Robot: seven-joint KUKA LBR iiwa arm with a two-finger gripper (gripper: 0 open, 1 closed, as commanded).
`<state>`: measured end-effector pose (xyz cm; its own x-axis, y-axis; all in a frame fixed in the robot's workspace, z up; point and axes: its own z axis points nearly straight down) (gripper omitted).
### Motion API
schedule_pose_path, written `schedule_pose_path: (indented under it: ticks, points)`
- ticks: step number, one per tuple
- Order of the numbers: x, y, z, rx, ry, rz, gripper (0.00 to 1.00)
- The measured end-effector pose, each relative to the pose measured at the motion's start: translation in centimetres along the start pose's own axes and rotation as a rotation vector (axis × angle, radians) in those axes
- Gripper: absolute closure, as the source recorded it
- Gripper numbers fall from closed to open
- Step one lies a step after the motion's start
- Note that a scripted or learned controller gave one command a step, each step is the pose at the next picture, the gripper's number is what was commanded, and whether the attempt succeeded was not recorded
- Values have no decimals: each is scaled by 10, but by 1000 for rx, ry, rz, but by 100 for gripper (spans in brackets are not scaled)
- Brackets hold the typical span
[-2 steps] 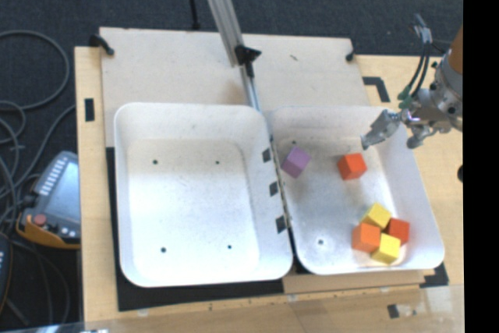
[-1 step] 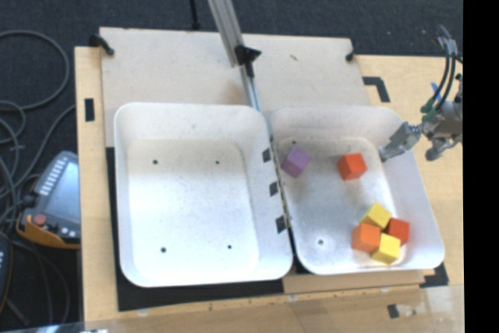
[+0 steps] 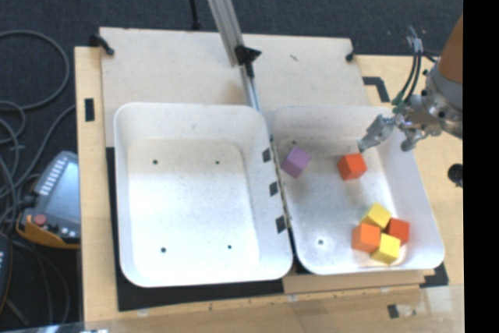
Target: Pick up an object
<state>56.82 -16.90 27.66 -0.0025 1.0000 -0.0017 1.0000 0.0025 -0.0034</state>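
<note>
Plainly, the jaws stand spread and hold nothing above the right bin (image 3: 425, 195), near the red cube (image 3: 352, 166).

Six blocks (image 3: 352, 166) (two bins (image 3: 140, 121))

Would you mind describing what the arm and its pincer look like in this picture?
The arm enters from the right edge, showing an orange band above a grey metallic wrist. Thin cables, one greenish, run down beside the wrist. The pincer is pale grey metal with two slim fingers.
</note>
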Motion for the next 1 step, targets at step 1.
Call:
schedule_pose_path:
  ticks: [1]
  points:
    - [2,41,146,-18,-4,2,0]
